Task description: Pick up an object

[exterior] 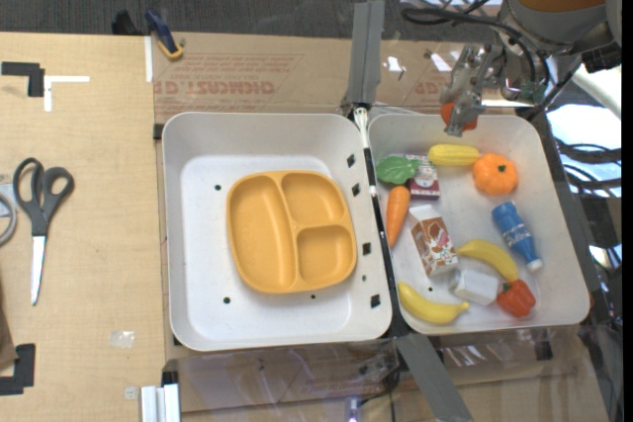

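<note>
One orange (right bin) lies below gripper.

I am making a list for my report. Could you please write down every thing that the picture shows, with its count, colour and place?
bin: 2, white, side by side on the bench
tray: 1, yellow-orange, three compartments, in the left bin
carrot: 1, orange, right bin, near its left wall
bananas: 3, yellow, right bin
orange: 1, orange, right bin
bottle: 1, blue, right bin
carton: 1, brown and white, right bin
tomato: 1, red, right bin, near corner
scissors: 1, grey handles, bench, far left
gripper: 1, grey with red tips, above the right bin's far edge
</note>
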{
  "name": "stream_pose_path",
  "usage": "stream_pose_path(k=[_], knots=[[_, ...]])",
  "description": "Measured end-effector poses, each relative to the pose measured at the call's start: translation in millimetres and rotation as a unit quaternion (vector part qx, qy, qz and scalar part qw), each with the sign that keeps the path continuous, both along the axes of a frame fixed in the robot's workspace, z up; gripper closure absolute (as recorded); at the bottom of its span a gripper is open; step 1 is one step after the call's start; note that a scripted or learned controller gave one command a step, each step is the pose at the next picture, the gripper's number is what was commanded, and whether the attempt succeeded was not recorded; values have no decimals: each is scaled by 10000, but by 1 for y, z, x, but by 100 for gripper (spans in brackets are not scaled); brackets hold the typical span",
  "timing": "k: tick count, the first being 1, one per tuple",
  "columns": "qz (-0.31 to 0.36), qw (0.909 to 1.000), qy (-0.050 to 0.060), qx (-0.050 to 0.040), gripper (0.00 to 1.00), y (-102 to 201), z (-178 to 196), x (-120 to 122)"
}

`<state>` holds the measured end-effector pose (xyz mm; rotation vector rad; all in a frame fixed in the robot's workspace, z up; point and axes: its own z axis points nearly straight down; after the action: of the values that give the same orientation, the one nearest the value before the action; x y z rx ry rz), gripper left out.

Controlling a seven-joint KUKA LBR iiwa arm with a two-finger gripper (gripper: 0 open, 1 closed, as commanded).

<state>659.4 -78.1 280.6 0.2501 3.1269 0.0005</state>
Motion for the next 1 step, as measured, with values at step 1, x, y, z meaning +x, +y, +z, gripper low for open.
stream_pose_path(k=[1], knots=[[-225, 9997, 6, 2, 100, 51, 17, -7]])
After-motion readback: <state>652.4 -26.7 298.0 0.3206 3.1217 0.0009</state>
